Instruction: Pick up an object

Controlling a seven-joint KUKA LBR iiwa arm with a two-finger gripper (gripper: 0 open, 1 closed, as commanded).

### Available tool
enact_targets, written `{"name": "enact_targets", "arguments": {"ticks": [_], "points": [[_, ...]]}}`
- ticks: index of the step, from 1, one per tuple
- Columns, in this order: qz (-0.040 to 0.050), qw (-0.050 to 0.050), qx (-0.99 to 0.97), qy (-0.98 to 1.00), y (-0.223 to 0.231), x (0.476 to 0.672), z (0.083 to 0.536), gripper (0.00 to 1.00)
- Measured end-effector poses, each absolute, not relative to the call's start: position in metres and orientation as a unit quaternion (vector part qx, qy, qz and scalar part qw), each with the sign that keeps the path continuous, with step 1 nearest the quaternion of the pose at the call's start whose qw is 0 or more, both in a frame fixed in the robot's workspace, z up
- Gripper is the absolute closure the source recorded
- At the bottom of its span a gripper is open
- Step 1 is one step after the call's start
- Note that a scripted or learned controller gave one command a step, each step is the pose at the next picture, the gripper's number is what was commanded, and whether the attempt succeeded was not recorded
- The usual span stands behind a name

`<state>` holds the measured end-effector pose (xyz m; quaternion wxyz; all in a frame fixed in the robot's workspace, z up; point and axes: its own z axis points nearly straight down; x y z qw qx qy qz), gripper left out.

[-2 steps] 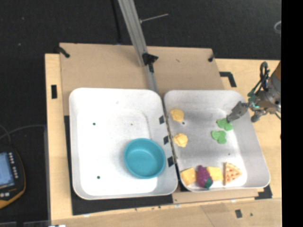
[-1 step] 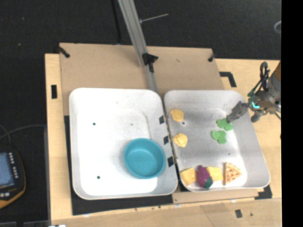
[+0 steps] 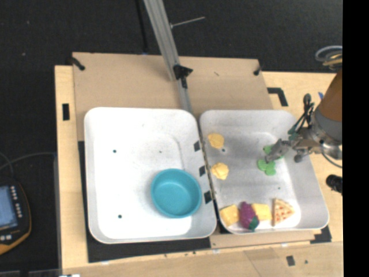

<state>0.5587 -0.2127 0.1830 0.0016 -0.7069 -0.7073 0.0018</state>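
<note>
My gripper hangs over the right bin, reaching in from the right, and its two fingers stand apart, so it is open with nothing between them. A small green toy lies on the bin floor just below and left of the left fingertip. Two yellow pieces lie near the bin's left wall. Along the front wall sit a yellow block, purple grapes, another yellow piece and a pizza slice.
The left bin holds a blue bowl near its front right corner. A grey metal rail slants down from the top to the gap between the bins. A handheld pendant lies at the far left.
</note>
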Motion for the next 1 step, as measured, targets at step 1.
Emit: {"name": "enact_targets", "arguments": {"ticks": [1], "points": [[0.0015,0.001,-0.707,-0.707,-0.2183,0.5628,0.1384,0.00]]}}
